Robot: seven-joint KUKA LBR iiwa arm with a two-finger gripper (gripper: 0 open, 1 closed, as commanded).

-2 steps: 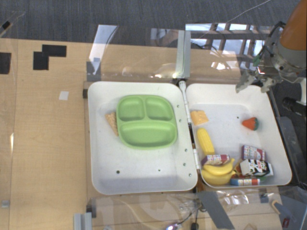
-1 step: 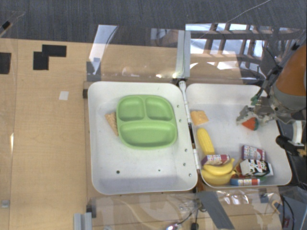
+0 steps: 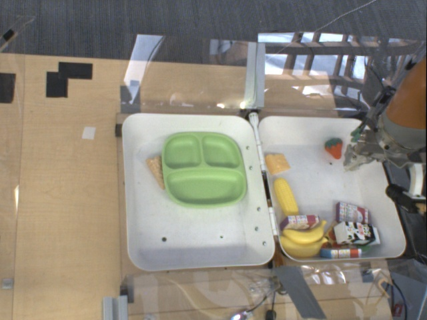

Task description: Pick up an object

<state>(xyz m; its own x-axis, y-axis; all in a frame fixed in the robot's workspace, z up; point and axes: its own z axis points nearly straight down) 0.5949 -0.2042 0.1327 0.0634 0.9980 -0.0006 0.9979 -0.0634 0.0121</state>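
Strawberry (image 3: pixel 333 148) beside gripper (image 3: pixel 355 157), banana (image 3: pixel 303 239) apart

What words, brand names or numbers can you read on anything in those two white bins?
None can be read.
Small red-and-white printed packet: print too blurred.
Black-and-white patterned carton: markings too small.
Small pink-and-white wrapper above the yellow bananas: illegible.
Blue-and-red marker-like stick: no legible label.

No text, brand or number can be read. Printing is seen on the small cartons (image 3: pixel 353 223) in the right bin (image 3: pixel 313 179), but it is too blurred to be made out.
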